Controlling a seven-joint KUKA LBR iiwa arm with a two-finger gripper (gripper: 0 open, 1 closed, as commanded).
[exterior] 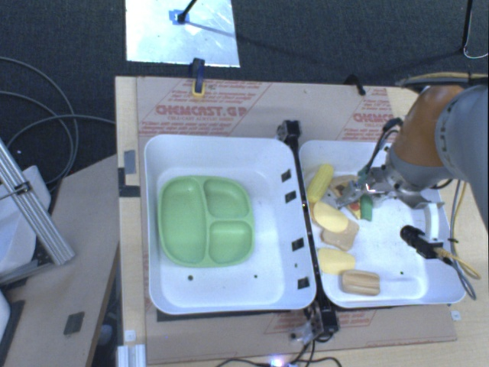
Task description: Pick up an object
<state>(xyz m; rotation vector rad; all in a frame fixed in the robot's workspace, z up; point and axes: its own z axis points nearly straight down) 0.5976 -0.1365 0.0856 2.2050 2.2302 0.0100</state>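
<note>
The right bin (pixel 397 270) holds several toy foods. A yellow corn cob (pixel 319 181) lies at its upper left. Below it come a pale yellow piece (pixel 330 218), a tan piece (pixel 343 238), another yellow piece (pixel 336 261) and a brown bread-like roll (pixel 360 282). A small green piece (pixel 367 208) lies just under the gripper (pixel 354 192). The gripper is low over the bin's upper left part, between the corn cob and the green piece. The arm comes in from the right, and I see nothing clearly held.
In the left bin (pixel 176 155) lies a green divided plate (pixel 206 220). A black hinge strip (pixel 299 205) runs between the two bins. The arm's grey and orange body (pixel 439 140) hangs over the right bin's upper right corner, with cables (pixel 439 251) along its right rim.
</note>
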